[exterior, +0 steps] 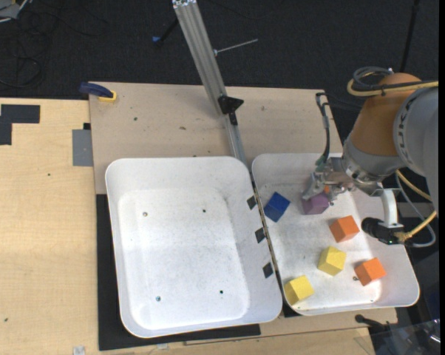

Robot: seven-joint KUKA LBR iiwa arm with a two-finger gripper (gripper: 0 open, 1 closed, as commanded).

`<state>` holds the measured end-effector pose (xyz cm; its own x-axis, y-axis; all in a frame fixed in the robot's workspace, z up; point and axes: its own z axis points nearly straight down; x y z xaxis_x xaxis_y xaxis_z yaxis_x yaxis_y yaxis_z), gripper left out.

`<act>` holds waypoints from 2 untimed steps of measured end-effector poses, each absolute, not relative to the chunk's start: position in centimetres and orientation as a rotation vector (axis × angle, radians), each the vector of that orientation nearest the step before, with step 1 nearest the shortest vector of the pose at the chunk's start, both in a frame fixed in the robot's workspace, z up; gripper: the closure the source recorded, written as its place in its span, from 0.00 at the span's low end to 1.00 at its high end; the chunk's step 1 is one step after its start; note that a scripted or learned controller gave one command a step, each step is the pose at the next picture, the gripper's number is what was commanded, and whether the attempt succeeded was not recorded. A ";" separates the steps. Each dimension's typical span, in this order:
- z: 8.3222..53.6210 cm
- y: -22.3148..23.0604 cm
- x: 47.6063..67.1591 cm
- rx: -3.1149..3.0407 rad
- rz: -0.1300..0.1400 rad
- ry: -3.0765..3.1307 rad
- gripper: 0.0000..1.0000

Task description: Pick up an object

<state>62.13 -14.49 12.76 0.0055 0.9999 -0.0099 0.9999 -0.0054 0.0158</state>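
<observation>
Down at the front of the right bin (400,296) sits a yellow block (299,288), with a second yellow block (331,260) just behind it and an orange block (369,271) off to the side. Further back lie another orange block (344,228) and a blue block (276,206) near the divider. The left bin (134,176) plays no part right now.

Now to the action: the gripper (324,186) is low over the purple block (316,203), right on top of it, at the back of the right bin. The block looks to be resting on the bin floor, so by my reading nothing is lifted yet; the grasp and the raise are both to come.

Fingers? Too small and too cluttered to call; I cannot tell whether they are apart or pressed on the purple block.
</observation>
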 end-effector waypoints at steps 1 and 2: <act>17.4 -15.3 62.0 2.221 0.001 2.221 1.00; 22.6 -15.3 62.1 2.221 0.001 2.221 1.00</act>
